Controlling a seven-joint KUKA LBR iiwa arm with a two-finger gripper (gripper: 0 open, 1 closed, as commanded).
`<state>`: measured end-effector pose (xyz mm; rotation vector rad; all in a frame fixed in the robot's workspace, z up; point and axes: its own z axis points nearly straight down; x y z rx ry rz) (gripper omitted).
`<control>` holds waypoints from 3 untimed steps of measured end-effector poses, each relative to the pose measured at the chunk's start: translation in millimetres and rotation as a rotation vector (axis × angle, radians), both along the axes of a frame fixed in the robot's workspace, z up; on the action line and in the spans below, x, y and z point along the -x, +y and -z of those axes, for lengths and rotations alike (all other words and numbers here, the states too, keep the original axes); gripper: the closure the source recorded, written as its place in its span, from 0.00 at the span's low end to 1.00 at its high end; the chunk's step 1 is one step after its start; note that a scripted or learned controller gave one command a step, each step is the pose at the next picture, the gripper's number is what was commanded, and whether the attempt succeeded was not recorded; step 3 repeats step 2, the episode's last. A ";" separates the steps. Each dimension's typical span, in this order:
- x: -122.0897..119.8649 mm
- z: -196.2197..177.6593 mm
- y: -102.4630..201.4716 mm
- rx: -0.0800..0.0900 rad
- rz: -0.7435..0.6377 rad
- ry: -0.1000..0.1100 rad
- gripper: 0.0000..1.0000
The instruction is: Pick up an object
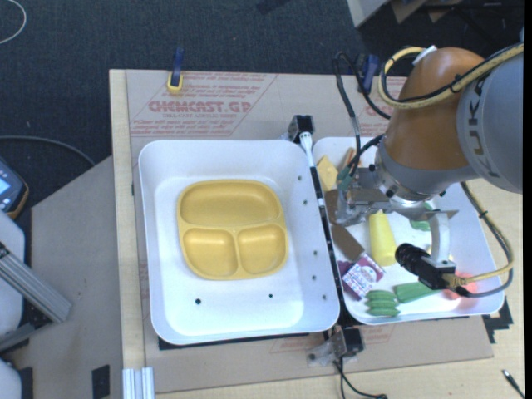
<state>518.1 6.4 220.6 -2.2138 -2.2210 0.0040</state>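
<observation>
The grey arm [490, 115], with its orange band [432, 98], reaches in from the right and hangs over the right bin [486, 231], its wrist covering the far half of that bin. The claw [353, 202] sits low at the left side of the right bin, close to the divide between the two bins; its tips are tangled among the objects and the arm's own hardware, so whether they stand apart or together I cannot tell, and nothing can be seen clamped between them.

The things to pick lie in the right bin. A yellow block [381, 238] lies just right of the claw, tilted slightly, running near to far. A pale yellow piece [327, 173] sits at the far left corner of the bin, beside a brown flat piece [345, 238] that runs down the left wall. Nearer the front, a purple and white packet [360, 277] lies close to the left wall, with a green ridged item [382, 302] just near of it and a second green piece [416, 290] to its right. A pink-red object [467, 288] glows at the near right corner.

The left bin [166, 306] holds a yellow divided tray [233, 228], lying flat in its middle, well apart from the claw. Both bins rest on a cardboard-covered surface [208, 98]
</observation>
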 end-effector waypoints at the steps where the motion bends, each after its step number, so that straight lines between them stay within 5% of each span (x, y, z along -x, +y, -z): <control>1: 1.9 -13.9 18.4 0.002 0.001 -0.009 1.00; 3: 5.6 -13.4 22.0 0.001 0.002 -0.004 1.00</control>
